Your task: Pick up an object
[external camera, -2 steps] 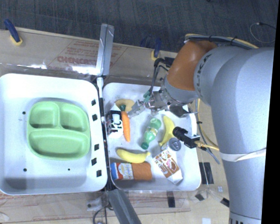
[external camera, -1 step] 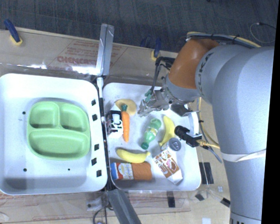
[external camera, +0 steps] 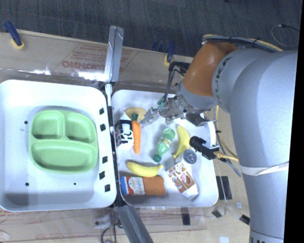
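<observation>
Camera view, looking down at a slant, showed the bench (external camera: 52, 53) bearing two white bins. Arm (external camera: 258, 100) reached in from the right and covered much of the right bin's far corner. Left bin (external camera: 4, 133) held a green divided plate (external camera: 64, 140). Right bin (external camera: 206, 193) held the candidates, all crowded. Gripper (external camera: 158, 113) hung low over the far part of that bin; whether it was open or closed could not be told, and nothing was visible in its grasp. Nearest items: a yellowish piece (external camera: 136, 113) just to its left, and a carrot (external camera: 136, 136) just below it, long axis running toward the near wall. Green bottle (external camera: 164, 143) lay slightly further, down and to the right, beside a banana (external camera: 182, 140). Near wall: second banana (external camera: 144, 168) lying crosswise, orange can (external camera: 141, 185), small carton (external camera: 182, 180). Judgement: carrot or yellowish piece was the likeliest target; a black-and-white object (external camera: 123, 133) touching the carrot's left side could hinder a clean grasp.
</observation>
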Available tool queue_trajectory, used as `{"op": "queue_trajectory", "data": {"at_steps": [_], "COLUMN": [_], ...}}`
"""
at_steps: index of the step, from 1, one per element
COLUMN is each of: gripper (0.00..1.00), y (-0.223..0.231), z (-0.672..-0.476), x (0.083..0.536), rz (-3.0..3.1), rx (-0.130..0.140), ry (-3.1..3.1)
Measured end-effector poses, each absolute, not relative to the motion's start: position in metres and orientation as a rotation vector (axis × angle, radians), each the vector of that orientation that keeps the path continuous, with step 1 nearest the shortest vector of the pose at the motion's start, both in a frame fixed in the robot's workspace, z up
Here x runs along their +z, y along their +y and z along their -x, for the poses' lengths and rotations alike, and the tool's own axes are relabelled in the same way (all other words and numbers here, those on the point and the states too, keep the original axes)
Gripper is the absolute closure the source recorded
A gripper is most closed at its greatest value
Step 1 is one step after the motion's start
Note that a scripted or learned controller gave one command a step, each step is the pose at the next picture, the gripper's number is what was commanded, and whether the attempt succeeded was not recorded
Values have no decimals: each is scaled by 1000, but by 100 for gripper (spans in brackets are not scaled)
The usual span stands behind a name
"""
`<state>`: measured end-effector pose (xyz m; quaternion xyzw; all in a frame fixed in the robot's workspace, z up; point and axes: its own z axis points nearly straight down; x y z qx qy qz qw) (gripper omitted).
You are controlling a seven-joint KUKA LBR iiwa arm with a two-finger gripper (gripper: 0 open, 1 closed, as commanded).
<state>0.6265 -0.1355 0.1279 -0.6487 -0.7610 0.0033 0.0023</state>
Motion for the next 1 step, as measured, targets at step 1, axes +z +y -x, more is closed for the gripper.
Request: {"op": "queue_trajectory", "data": {"at_steps": [1], "gripper": [0], "y": [-115], "z": [-632], "x": [105], "rz": [1747], "rx": [3], "ry": [-2637]}}
